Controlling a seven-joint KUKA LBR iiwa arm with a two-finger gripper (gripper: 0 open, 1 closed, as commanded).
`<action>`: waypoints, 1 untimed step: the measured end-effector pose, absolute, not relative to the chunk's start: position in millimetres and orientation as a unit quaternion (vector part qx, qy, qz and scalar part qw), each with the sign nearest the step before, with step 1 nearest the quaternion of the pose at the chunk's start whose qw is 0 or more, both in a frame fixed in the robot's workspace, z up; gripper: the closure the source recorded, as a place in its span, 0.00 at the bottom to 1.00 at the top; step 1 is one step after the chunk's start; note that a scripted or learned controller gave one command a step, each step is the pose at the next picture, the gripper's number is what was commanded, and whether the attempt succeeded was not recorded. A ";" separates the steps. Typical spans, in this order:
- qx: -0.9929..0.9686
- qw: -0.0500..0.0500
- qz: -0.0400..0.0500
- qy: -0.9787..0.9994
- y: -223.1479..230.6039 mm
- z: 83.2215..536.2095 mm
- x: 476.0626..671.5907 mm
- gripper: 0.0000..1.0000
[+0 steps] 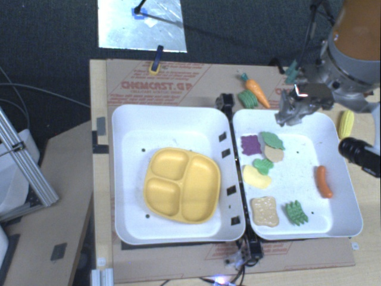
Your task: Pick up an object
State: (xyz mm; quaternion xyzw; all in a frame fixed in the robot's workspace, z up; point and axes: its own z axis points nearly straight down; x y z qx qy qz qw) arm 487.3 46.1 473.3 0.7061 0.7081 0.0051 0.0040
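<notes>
My gripper [290,115] hangs over the far edge of the right bin [342,219], above and to the right of the food pieces. Nothing shows between its fingers. In that bin lie a purple piece [250,143], a green leafy piece [272,140] on a tan round [274,154], a yellow piece [257,177] with a small green bit [262,165], a slice of toast [265,211], a green ridged piece [295,213] and an orange sausage [323,181].
The left bin [128,159] holds a yellow divided plate [182,184]. Outside the bins, a toy carrot [256,90] with a green piece [247,99] lies behind the right bin, and a corn cob [346,124] sits at its right rim. A black cylinder [360,154] juts in from the right.
</notes>
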 end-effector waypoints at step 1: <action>0.707 -0.001 -0.002 0.707 28.7 389.8 486.5 1.00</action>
